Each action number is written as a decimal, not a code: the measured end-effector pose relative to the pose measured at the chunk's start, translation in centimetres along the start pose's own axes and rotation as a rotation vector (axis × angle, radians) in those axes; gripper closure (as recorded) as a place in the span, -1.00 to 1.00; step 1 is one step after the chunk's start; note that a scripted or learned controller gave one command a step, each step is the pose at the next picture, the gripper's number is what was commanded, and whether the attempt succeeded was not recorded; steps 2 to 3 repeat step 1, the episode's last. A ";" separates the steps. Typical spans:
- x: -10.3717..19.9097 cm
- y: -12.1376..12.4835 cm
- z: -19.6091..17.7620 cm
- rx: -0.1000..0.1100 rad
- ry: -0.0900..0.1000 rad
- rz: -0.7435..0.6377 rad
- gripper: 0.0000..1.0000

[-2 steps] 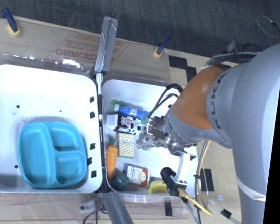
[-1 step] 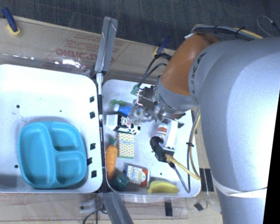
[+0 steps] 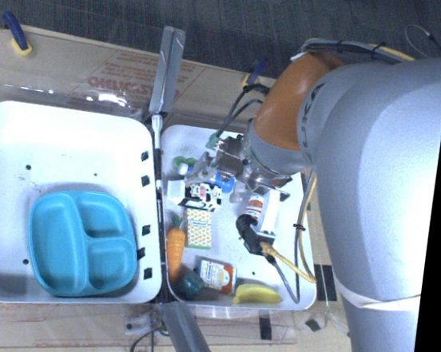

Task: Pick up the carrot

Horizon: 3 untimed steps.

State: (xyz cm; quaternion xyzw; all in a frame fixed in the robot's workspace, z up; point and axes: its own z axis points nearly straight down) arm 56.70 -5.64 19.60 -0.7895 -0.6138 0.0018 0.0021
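Two white bins sit side by side on the worktop (image 3: 74,63). The carrot (image 3: 174,251) lies in the right bin (image 3: 302,291), close along its left wall, pointing down toward a dark green thing (image 3: 190,285).

To do this step well, the pincer (image 3: 214,172) should come down right over the fat middle of the carrot, with one finger on each long side. It should go slowly so it does not bump the wall or the checked packet (image 3: 199,228) just beside the carrot.

Right now the pincer hangs over the top part of the right bin, above some small toys. The carrot is lower down in the picture and a bit left of it, not touching. I cannot tell how the pincer is set.
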 end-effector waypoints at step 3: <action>-9.9 -5.7 -2.7 -0.001 0.001 0.100 -1.00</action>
